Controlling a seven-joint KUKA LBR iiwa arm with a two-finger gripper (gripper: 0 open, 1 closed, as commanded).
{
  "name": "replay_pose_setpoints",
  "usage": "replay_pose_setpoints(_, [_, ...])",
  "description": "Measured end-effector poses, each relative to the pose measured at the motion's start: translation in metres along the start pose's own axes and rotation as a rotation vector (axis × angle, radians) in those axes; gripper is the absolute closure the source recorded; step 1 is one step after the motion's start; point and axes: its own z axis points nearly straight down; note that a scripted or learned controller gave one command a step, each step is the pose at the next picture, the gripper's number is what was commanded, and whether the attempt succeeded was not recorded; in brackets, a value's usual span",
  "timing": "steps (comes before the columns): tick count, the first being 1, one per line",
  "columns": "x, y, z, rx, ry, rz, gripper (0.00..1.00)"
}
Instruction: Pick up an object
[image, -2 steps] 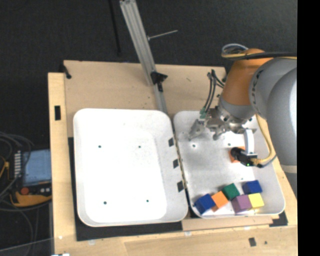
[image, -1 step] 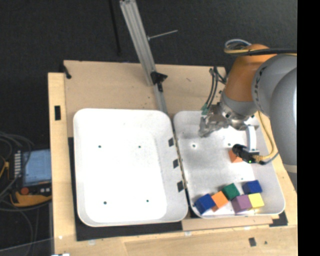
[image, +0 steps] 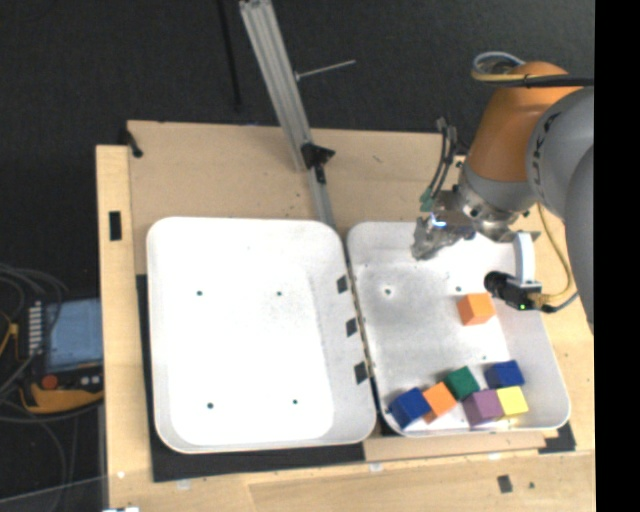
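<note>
The claw (image: 432, 243) hangs over the right bin (image: 400, 330); its state cannot be told. The lone orange cube (image: 476, 308) lies apart at its four o'clock.

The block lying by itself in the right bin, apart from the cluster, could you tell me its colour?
Orange: the lone block shows best in the camera view.

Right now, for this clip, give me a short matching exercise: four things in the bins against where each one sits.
Things:
1. lone orange block
2. yellow block
3. left blue block
4. gripper

Places:
A. leftmost in the cluster along the right bin's near edge
B. over the right bin's far end
C. alone, mid-bin towards the right wall
D. beside the purple block, near the right corner

Pairs: 1-C, 2-D, 3-A, 4-B
</note>
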Motion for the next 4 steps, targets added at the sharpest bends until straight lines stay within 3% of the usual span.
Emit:
replay_pose_setpoints(2, [-0.009,0.002,-0.112,-0.001,0.0,-0.006,1.0])
replay_pose_setpoints(4, [0.097,-0.016,-0.095,0.007,0.0,-0.008,1.0])
